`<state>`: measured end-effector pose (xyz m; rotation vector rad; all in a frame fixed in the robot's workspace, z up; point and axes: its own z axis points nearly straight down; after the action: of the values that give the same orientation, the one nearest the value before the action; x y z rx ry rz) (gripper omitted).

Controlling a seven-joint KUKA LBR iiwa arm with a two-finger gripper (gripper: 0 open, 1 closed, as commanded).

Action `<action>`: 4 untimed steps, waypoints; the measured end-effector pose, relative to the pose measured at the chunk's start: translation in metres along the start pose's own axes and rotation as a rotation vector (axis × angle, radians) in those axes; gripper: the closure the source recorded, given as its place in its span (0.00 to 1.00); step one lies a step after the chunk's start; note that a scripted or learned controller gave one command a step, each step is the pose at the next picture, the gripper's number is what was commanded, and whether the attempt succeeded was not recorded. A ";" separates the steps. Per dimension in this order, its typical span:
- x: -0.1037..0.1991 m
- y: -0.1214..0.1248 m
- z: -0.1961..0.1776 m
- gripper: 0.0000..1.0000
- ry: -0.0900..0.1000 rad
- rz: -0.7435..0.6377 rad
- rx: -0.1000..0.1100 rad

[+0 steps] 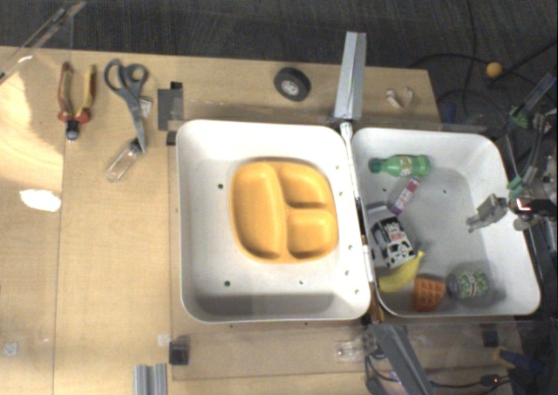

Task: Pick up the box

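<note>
Gripper (485,210) over right bin (488,153) | box (390,239), bottle (399,165), banana (399,275) inside

Evenly lit, slightly soft; glare on bench (35,123), perhaps overhead.

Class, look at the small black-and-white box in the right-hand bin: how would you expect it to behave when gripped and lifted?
The box looks like thin printed card, so it is probably light and may dent under a firm squeeze. It lies flat against the bin's left wall with the banana touching its lower end, so a push would likely slide it rather than roll it.
</note>
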<state>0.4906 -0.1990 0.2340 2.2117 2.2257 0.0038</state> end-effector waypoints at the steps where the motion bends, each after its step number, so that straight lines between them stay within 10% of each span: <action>1: 0.063 0.084 0.079 0.00 0.000 -0.152 0.000; 2: 0.069 0.153 0.147 0.00 -0.001 -0.237 -0.002; 3: 0.066 0.154 0.136 1.00 -0.009 -0.240 -0.004; 4: 0.069 0.155 0.135 0.00 -0.007 -0.242 -0.008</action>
<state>0.6460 -0.1296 0.0997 1.9203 2.4676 0.0038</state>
